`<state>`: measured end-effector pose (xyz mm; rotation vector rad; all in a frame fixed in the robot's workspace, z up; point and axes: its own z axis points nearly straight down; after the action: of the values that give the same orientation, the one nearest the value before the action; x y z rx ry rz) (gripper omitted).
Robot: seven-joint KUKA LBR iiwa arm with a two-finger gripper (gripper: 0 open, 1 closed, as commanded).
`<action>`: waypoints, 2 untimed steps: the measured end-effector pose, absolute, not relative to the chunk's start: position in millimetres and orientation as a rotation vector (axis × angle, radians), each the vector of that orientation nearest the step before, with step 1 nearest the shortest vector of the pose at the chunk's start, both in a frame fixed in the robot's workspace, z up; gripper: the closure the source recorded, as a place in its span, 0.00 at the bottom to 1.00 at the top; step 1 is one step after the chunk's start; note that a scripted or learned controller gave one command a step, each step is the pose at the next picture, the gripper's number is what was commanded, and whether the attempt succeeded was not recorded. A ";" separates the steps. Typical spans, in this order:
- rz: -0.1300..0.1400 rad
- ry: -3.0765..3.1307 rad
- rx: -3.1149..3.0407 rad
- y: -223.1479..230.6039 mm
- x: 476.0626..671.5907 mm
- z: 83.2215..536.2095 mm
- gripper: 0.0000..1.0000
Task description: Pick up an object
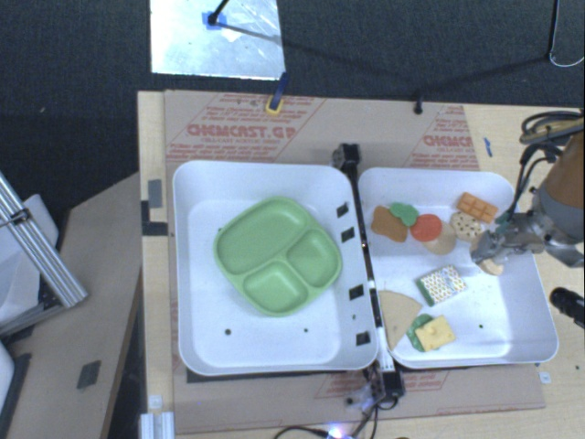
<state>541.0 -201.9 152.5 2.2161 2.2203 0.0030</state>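
Arm: we see the grey arm [562, 190] entering at the right edge of the frame, at mid height, above the right bin.
Gripper: the gripper [494, 250] sits low over the right side of the right bin, near its right wall, just below a waffle-like cracker.
Fingers: we cannot tell whether the fingers are spread or pressed together; a small pale piece [493, 265] shows right at their tip, but we cannot say it is pinched.
Right bin: the white right bin [530, 332] holds all the loose toy foods.
Cracker: an orange waffle-like cracker [477, 207] lies in the upper right of that bin, with a paler biscuit [464, 226] just below it.
Upper cluster: we see a brown piece [388, 226] with a green leafy piece [403, 213] touching it, and a red round piece [426, 228] just right of them.
Middle: a small speckled block [442, 284] lies tilted near the bin's centre, left of and below the gripper.
Lower left of the right bin: a tan wedge [398, 311] lies by the divider, with a yellow block on a green piece [432, 333] just beside it.
Left bin: the white left bin [196, 245] carries a green divided plate [277, 255] with three compartments, set at a tilt.
Bench: both bins rest on a brown sheet on the bench [110, 245].
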 end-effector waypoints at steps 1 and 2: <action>0.006 2.222 2.211 -196.5 539.4 214.7 1.00; 0.003 2.225 2.213 -196.6 540.5 225.1 1.00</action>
<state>540.5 -196.6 225.1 2.2130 2.2251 0.0028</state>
